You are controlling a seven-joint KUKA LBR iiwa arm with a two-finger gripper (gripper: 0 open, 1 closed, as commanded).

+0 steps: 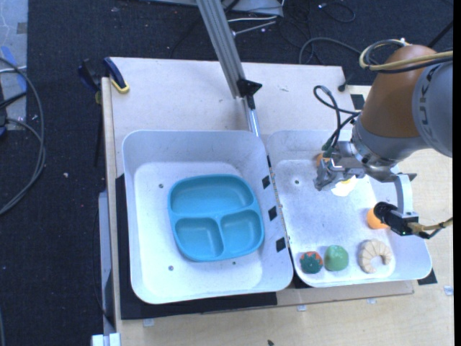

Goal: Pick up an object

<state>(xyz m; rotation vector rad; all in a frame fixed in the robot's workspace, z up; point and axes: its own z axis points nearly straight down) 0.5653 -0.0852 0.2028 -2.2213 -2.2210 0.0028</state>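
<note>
Near the frame's lower right we see a croissant-like piece (375,255), green ball (336,257), orange object (375,218) half hidden by bracket, gripper (338,179) over pale object (345,187), grip unclear, no legible writing.

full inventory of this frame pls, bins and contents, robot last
left bin: 1, white, left side of bench
divided plate: 1, blue, three compartments, in left bin
right bin: 1, white, beside left bin
round toy: 1, teal with red, right bin near edge
ball: 1, green, next to round toy
croissant-like toy: 1, beige, right of ball
orange object: 1, right bin, partly hidden
arm: 1, grey and orange, over right bin
gripper: 1, low over right bin
</note>
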